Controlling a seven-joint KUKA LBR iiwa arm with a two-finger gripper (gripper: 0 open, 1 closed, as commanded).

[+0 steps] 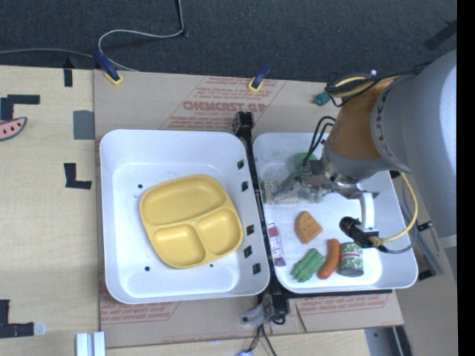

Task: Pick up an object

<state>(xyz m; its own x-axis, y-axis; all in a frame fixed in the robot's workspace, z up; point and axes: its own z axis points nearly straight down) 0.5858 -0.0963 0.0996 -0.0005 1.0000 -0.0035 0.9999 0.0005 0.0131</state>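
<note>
- Gripper (291, 189) first: it hangs low over the upper left part of the right bin, and from where I stand I cannot tell its state, since the wrist hardware covers most of it (something pale and speckled sits right under it, too blurred to name).
- Grey arm (427, 132) comes in from the right, bulky, with its orange band (355, 128) just above the wrist and black and yellow cables looping around it.
- Cardboard sheet (223, 106) with red print lies under both bins, held at its far edge by two yellow-and-blue clamps.
- Left bin (119, 221) carries a yellow divided tray (191, 219), three compartments, turned at a slant, lying flat on the floor of the bin.
- Right bin (401, 273) holds the small things, all gathered in its near half, apart from the gripper.
- Orange-brown bread-like piece (308, 226) lies near the middle of the right bin.
- Small can (351, 259) with a green label stands near the front right corner, just beside a black fitting on the wrist.
- Orange sausage-shaped toy (329, 259) lies touching or nearly touching the can's left side.
- Green vegetable toy (307, 265) lies just left of the sausage, tilted the same way.
- Thin pink-and-white packet (275, 244) lies along the right bin's left wall (small, print unreadable).
</note>
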